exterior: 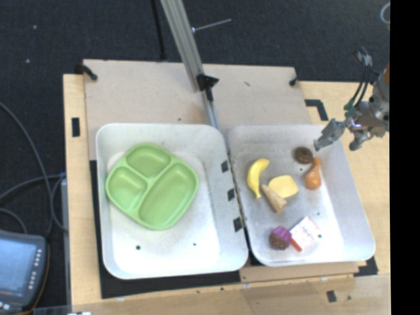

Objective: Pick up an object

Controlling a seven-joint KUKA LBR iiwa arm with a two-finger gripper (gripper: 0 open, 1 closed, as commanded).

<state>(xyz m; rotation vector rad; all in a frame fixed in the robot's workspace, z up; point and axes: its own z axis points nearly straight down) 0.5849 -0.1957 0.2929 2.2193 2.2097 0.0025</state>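
The arm is cut off by the right edge, so little beyond its gripper is seen. A dark monitor is cropped at the lower left corner. The metal pole is cut by the top edge. The small purple object cannot be identified.

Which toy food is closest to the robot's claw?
The small round brown piece at the top of the right bin. It sits just left of the gripper, nearer than the orange pear-shaped piece, the banana and the rest.
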